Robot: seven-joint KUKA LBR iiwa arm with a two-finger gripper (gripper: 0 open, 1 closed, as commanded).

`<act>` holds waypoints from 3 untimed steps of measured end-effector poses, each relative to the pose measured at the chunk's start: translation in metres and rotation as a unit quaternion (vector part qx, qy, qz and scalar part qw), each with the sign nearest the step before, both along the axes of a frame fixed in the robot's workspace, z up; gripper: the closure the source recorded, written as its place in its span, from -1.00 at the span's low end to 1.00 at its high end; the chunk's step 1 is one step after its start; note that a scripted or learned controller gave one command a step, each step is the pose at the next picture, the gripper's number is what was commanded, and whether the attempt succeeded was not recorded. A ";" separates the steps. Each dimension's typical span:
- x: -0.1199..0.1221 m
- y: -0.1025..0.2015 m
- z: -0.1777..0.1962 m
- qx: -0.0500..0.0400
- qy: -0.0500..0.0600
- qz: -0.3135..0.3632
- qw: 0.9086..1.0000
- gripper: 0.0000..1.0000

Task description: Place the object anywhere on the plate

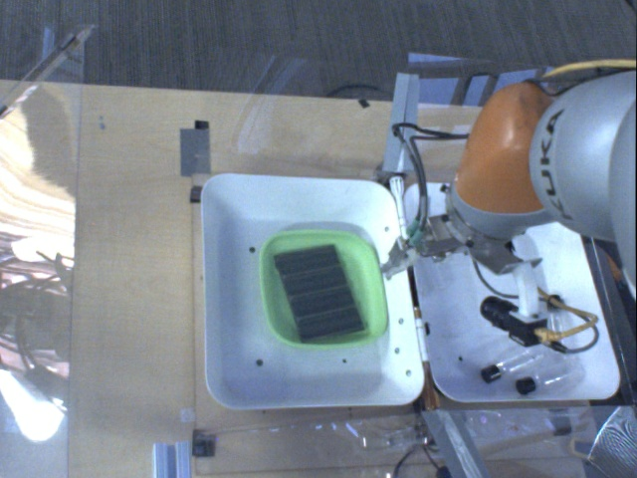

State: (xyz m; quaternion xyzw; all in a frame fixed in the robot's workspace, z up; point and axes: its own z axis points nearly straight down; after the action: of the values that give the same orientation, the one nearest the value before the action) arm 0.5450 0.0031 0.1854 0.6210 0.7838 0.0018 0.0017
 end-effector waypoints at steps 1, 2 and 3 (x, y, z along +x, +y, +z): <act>0.016 -0.037 0.015 -0.001 -0.001 -0.009 1.000 -1.00; 0.010 0.034 0.005 0.000 0.000 0.001 1.000 -1.00; -0.003 -0.024 0.067 0.000 -0.002 -0.032 0.999 -1.00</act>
State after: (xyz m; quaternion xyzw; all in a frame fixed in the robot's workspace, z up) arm 0.5418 -0.0213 0.2524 0.6462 0.7632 0.0028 0.0037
